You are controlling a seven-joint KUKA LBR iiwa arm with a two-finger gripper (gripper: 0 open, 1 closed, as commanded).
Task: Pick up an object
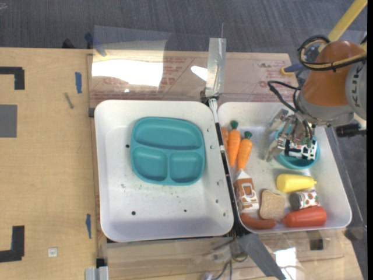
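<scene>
My gripper (282,148) hangs over the upper part of the right bin (341,182), just left of a small teal bowl (296,160) that lies partly under the wrist. It is open, with nothing between its fingers. Two orange carrots (238,147) lie to its left by the divider. Below it lie a yellow toy (296,183), a slice of bread (271,204), a small carton (246,193), a printed can (305,199), a red toy (305,217) and a sausage (257,221).
A teal divided plate (168,150) rests in the left bin (111,174). The bins meet at a raised rim (222,156). A clear upright panel (215,66) stands behind the bins. The arm's orange band (326,74) rises at the right.
</scene>
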